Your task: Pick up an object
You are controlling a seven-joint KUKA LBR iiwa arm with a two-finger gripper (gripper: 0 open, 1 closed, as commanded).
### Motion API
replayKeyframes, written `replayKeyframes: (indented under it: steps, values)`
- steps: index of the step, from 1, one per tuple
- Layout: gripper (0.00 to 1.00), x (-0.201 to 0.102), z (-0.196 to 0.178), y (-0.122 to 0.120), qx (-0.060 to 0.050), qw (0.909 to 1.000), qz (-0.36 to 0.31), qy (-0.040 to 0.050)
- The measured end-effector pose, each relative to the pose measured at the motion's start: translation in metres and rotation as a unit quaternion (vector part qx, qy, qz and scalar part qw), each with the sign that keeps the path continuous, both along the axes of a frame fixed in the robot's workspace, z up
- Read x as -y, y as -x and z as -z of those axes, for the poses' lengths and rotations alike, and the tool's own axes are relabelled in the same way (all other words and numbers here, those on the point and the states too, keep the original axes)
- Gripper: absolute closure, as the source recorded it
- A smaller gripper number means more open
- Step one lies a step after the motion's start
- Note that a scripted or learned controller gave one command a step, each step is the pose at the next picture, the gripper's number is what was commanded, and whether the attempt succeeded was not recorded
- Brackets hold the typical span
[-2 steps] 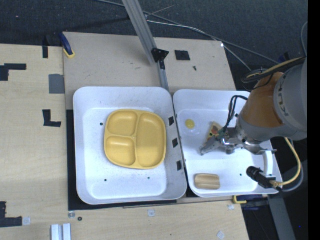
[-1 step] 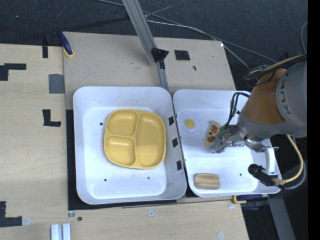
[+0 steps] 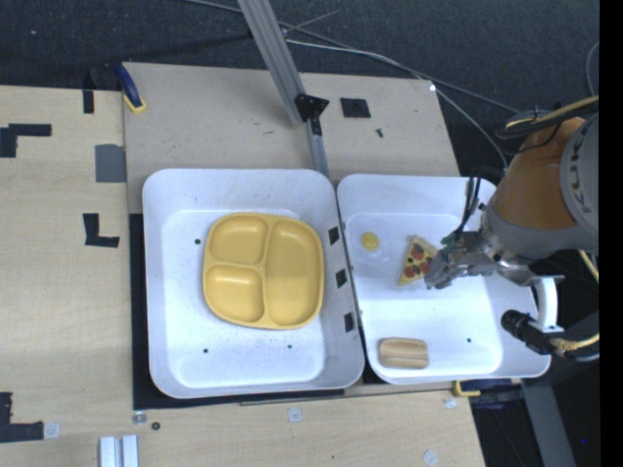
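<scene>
The gripper [image 3: 443, 269], its grip impossible to tell, sits just beside the pizza slice [image 3: 417, 260] in the right bin [image 3: 428, 193].

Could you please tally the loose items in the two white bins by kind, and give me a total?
Yellow divided plate: 1, in the left bin
Pizza slice toy: 1, in the right bin
Bread roll toy: 1, right bin
Small yellow round piece: 1, right bin
Total: 4

Bench [image 3: 243, 115] (two white bins [image 3: 175, 261])
</scene>
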State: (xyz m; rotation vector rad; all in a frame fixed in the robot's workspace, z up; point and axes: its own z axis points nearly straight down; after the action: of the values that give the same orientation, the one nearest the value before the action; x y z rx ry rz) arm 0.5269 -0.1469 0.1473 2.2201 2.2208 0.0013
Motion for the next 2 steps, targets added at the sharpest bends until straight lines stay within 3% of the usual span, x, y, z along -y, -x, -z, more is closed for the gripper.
replayKeyframes:
  steps: [2]
  values:
    - [1.0,-0.011,-0.114,0.01,0.001,1.0,-0.001,0.0001]
